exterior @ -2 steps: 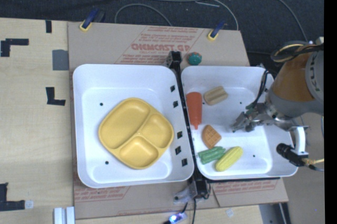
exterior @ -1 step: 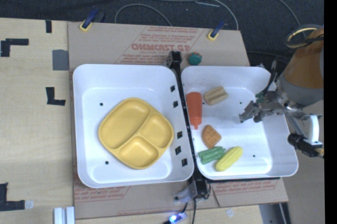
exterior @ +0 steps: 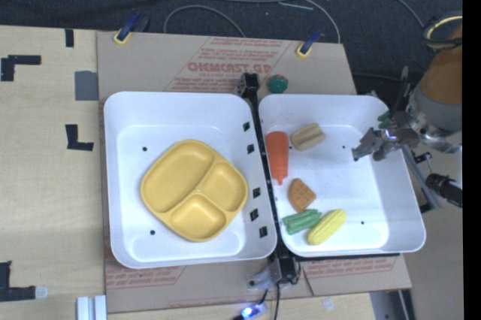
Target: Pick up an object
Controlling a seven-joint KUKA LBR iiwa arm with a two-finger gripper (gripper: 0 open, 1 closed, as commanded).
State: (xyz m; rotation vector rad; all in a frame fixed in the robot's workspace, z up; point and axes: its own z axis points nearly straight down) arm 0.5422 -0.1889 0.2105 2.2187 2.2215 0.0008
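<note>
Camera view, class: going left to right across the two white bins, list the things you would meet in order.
Yellow plate → orange carrot → brown waffle → yellow corn → gripper. The bread roll and green pod are left out, since they overlap others in the order.

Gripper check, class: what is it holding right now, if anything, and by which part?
Nothing. The gripper hovers at the right bin's right side, with no object between its fingers.
</note>
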